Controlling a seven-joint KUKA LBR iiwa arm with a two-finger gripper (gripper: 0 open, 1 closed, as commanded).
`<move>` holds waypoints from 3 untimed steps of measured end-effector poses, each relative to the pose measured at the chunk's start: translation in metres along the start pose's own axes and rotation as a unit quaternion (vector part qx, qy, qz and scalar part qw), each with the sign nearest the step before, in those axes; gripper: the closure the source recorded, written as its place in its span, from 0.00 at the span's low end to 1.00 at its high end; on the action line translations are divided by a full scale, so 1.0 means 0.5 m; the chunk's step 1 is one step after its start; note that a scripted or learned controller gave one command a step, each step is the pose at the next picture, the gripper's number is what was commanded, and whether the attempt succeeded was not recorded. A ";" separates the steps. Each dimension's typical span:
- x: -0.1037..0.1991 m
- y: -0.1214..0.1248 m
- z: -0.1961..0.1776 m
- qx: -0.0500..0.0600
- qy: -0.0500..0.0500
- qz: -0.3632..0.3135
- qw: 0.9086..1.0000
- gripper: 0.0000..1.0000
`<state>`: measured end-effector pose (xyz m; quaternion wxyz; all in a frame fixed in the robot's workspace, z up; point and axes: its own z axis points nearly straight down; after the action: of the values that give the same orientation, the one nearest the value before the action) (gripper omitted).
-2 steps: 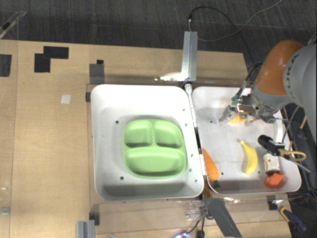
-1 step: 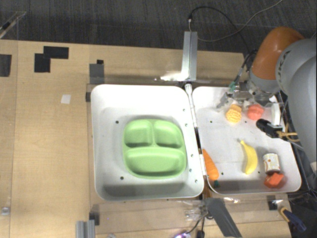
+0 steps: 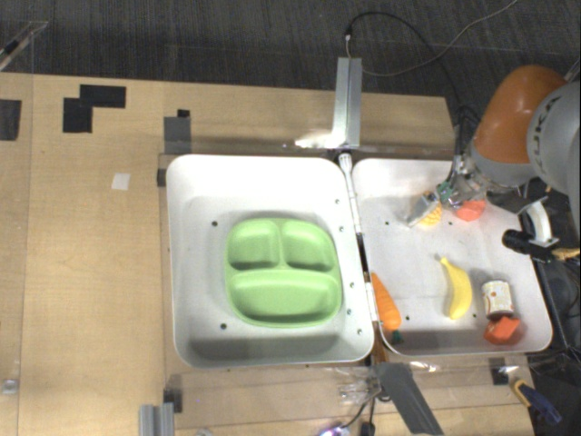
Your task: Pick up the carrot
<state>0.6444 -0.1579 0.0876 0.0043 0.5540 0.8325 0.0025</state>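
Note:
The carrot (image 3: 386,303) is orange and lies along the left wall of the right bin (image 3: 399,184), near its front corner, thin end pointing away from me. My gripper (image 3: 453,191) hangs low over the back of that bin, far from the carrot, under the arm's orange band (image 3: 511,116). It sits right beside a small yellow and grey item (image 3: 427,211) and a red-orange item (image 3: 469,211). The wrist hides its tips.
A yellow banana (image 3: 457,289), a small white can (image 3: 496,296) and a red piece (image 3: 502,330) lie in the right bin's front right. The left bin (image 3: 195,198) holds a green divided plate (image 3: 283,271). A thin wall separates the bins.

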 end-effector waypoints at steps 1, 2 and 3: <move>0.001 0.005 -0.018 -0.001 0.001 -0.001 1.000 1.00; 0.097 0.053 0.001 0.006 0.003 -0.040 0.999 1.00; 0.089 0.008 -0.002 -0.001 0.000 -0.163 0.987 1.00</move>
<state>0.6310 -0.1151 0.0883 0.0056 0.4111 0.9116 0.0025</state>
